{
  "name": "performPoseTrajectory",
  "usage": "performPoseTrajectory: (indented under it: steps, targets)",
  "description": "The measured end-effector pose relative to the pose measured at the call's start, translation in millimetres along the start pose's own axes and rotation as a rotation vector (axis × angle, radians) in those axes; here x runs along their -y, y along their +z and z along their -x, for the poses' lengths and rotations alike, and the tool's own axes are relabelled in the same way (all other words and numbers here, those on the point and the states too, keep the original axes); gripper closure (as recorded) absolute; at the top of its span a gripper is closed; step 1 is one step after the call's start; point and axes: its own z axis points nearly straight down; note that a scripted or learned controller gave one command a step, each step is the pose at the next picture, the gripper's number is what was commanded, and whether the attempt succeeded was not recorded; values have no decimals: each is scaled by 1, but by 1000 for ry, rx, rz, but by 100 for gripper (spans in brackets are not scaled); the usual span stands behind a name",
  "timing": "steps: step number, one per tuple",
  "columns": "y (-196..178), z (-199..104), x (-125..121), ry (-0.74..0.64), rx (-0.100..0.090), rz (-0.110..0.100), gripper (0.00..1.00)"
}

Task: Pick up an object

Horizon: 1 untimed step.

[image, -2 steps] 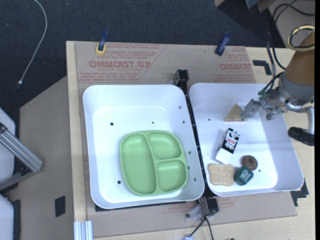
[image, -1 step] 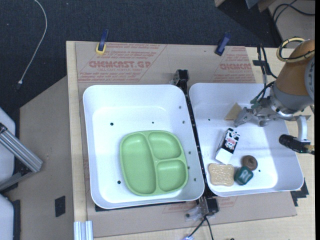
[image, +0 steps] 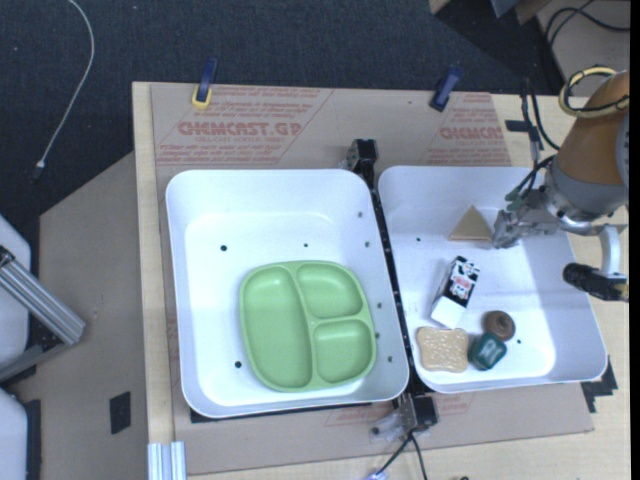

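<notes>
Camera view puts us above the surface (image: pixel 160 268), where the tool (image: pixel 505 230) sits low in the far right part of the right bin (image: pixel 570 368), at the end of the grey arm (image: pixel 590 158) with its orange band. We see a tan, wedge-shaped piece (image: pixel 468 227) lying flat on the bin floor just to the left of the tool, its near edge touching or almost touching the tool's tip; we cannot tell which. Whether the tool is spread or closed we cannot tell, since its tip is small and blurred against the white floor.

Nearer the camera in the same bin we find a small black and white carton (image: pixel 457 288) lying at a tilt, well apart from the tool. Below it lies a beige, waffle-like square (image: pixel 442 349), and just beside that a dark green rounded object (image: pixel 488 352), with a brown ring-shaped piece (image: pixel 498 324) touching its upper edge.

In the left bin (image: pixel 200 218) we see a pale green divided plate (image: pixel 306 323) with three compartments, lying flat toward the near side. The two bins stand side by side on a brown sheet, their inner rims touching.
</notes>
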Motion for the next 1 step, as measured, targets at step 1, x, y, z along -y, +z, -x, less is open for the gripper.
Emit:
performPoseTrajectory:
  steps: [1]
  targets:
    - [-56, 11, -4, 1, 3, 7, 100]
